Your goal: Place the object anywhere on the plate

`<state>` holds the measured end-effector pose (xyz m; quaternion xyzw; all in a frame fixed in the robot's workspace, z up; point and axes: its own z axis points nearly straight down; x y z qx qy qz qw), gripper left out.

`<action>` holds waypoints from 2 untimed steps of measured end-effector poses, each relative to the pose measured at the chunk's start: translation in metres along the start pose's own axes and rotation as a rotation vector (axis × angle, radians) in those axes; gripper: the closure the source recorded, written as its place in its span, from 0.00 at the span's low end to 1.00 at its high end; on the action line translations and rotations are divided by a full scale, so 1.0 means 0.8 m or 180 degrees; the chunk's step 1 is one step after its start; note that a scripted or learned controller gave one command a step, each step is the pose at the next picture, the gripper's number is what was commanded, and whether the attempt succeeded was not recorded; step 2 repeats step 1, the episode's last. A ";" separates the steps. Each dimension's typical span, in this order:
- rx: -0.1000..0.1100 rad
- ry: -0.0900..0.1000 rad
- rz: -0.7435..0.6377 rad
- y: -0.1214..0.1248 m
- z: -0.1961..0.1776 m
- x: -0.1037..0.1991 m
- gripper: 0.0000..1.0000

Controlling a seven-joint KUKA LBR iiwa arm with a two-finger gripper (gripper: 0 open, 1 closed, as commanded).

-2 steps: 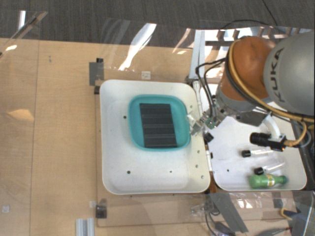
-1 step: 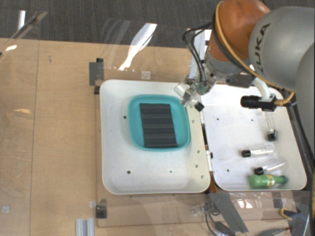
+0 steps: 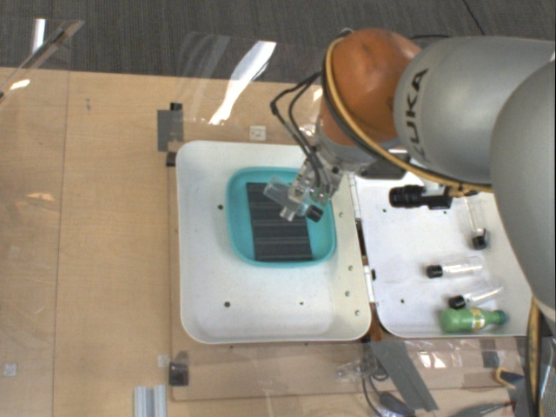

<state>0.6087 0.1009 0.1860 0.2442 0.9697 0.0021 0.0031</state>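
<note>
The gripper [image 3: 298,200] is seen over the teal plate [image 3: 239,233], its fingers apart around nothing discernible, while candidate objects lie well off to its right in the other bin [image 3: 408,307], so an empty placement is risked.

The big grey and orange robot arm [image 3: 452,102] runs off the top and right edges and hides the upper right corner of the right white shallow bin [image 3: 417,307]. Its two-finger metal gripper [image 3: 295,200] looks blurred (the finger gap cannot be judged) and covers part of the teal rounded plastic plate [image 3: 239,233]. Small dark-capped clear tubes [image 3: 452,269] are too small to identify.
</note>
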 end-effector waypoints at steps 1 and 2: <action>-0.0001 -0.0002 0.0002 0.000 0.000 0.000 0.00; -0.0001 -0.0002 0.0002 0.000 0.000 0.000 0.00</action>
